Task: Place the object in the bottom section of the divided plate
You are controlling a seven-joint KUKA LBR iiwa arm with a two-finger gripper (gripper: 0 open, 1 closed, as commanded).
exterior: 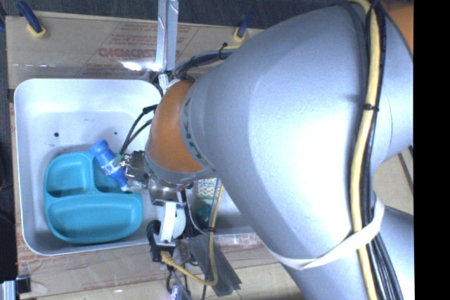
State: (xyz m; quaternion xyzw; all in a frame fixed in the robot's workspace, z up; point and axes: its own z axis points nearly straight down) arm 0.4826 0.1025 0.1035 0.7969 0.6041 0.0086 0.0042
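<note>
The arm (295, 137) covers most of the right bin, its gripper (125, 168) at the plate's 2 o'clock edge; whether the claw is apart or together cannot be told. A blue object (105, 157) lies touching it, over the plate's (84, 218) upper right section in the left bin (31, 151).

one grey robot arm with an orange band above its wrist (295, 130) fills most of the view. one shallow white plastic bin (28, 151) shows at the left — a second bin is mostly hidden under the arm, so only a sliver can be counted. one turquoise divided plastic plate (88, 218) lies in the left bin, with three sections visible. one small blue object (107, 159) sits at the plate's upper right edge. two blue-handled clamps (31, 17) grip the bench's far edge — one left, one further right.
</note>
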